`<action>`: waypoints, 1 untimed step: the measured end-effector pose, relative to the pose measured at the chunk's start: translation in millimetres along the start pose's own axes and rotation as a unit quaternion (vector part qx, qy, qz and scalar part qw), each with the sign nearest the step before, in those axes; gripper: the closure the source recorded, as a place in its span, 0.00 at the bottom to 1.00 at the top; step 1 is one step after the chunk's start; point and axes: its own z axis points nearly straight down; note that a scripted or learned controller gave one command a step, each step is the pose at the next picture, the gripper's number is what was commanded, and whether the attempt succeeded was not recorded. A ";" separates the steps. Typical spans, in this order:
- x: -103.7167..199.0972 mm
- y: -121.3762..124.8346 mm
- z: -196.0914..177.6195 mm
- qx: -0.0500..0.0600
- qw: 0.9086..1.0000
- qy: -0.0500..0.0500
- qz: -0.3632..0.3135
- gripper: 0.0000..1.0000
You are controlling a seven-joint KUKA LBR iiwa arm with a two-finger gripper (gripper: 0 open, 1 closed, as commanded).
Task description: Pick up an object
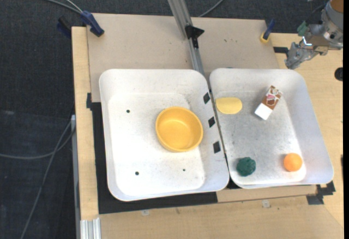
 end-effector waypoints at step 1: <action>3.6 2.0 -3.4 0.004 1.000 0.001 0.000 1.00</action>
